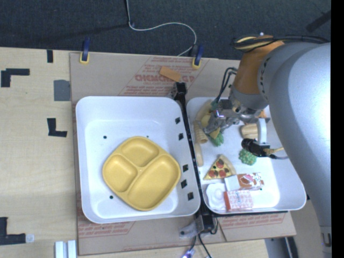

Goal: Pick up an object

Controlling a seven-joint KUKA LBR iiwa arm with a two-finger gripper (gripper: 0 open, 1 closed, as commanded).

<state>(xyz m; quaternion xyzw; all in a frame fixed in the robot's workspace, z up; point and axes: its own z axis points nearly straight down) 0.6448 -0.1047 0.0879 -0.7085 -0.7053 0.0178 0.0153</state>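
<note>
Green toy piece point(217, 138) lies in the right bin point(279, 192), toward its far-left part, just under the gripper point(217, 121). It is small and partly hidden, so its long axis and heading cannot be told. The grey arm point(301, 90) is the biggest thing in view, coming in from the right with its orange band above the wrist. Whether the gripper is spread or pressed together cannot be told (the wrist hardware blocks the tips). The worktop point(32, 171) carries a cardboard sheet point(156, 78) with red printing that is too faint to read. On the sheet, the left bin point(80, 112) and the right bin sit side by side, touching. The left bin holds a yellow divided plate point(141, 172), set near its middle and turned at a slant. In the right bin, a red-and-white carton point(244, 181) lies near the front, its label too small to read. A pizza slice point(219, 168) lies just beside the carton, its tip pointing to the far side. A broccoli floret point(247, 156) sits near it, to the right.
</note>
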